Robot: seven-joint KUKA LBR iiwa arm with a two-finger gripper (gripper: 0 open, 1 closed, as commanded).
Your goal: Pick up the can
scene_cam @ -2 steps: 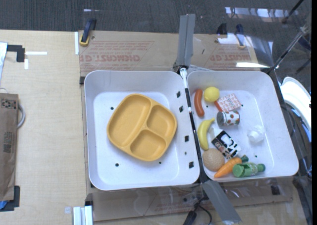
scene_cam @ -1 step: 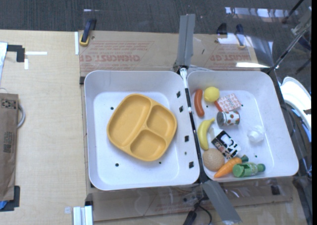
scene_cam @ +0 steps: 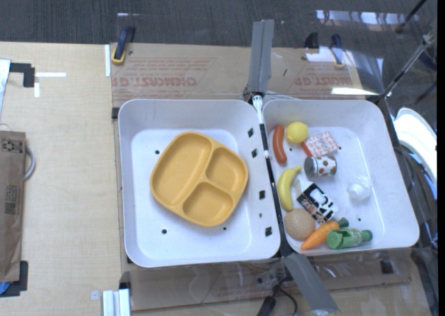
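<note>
The can (scene_cam: 322, 166) is small, with a red and white label, and lies on its side near the middle of the right bin (scene_cam: 379, 168). A red-and-white packet (scene_cam: 322, 144) lies just behind it and a yellow lemon (scene_cam: 297, 131) sits to its back left. A black-and-white box (scene_cam: 318, 202) lies in front of the can.
The right bin also holds a red sausage (scene_cam: 279, 144), a banana (scene_cam: 286, 188), a round bread roll (scene_cam: 300, 224), a carrot (scene_cam: 320, 235), a green bottle (scene_cam: 348, 238) and a small white piece (scene_cam: 359, 189). In the left bin (scene_cam: 132, 189) rests a yellow divided plate (scene_cam: 199, 178).
</note>
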